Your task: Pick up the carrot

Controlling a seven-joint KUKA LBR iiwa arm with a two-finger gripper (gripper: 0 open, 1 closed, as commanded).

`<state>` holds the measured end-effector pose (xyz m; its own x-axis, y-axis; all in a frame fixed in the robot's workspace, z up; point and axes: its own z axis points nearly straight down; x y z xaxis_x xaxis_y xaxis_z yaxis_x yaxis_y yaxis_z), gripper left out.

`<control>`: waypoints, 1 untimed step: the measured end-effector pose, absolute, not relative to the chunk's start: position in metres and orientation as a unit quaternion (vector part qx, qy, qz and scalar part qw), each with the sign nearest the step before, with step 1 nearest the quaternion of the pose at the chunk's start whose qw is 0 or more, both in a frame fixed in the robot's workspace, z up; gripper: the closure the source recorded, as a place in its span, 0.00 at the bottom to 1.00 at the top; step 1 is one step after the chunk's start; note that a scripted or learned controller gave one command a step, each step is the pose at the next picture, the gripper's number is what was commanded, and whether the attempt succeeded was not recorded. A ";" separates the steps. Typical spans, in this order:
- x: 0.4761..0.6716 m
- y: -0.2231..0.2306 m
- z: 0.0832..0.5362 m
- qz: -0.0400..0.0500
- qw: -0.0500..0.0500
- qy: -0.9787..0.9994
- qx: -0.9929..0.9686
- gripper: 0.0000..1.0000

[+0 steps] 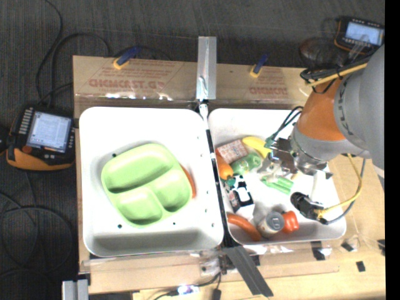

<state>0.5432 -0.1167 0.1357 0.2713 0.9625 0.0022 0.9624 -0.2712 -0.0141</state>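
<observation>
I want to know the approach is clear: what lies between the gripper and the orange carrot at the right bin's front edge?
In the camera view, bare white bin floor separates the gripper from the orange carrot, with a small black-and-white item just left of that line.

End effector fingers perhaps hidden

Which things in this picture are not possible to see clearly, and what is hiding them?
- Gripper: in the camera view the wrist above covers it, so whether it is open or shut is unclear.
- Carrot: its right end goes under the grey-topped object.
- Orange piece: the green tray in the left bin covers most of it.
- Small items in the right bin: too small and crowded to name.
</observation>
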 end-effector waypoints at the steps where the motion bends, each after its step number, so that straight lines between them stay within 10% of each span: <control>1: 0.525 -0.049 0.182 0.003 0.001 -0.417 -0.909 1.00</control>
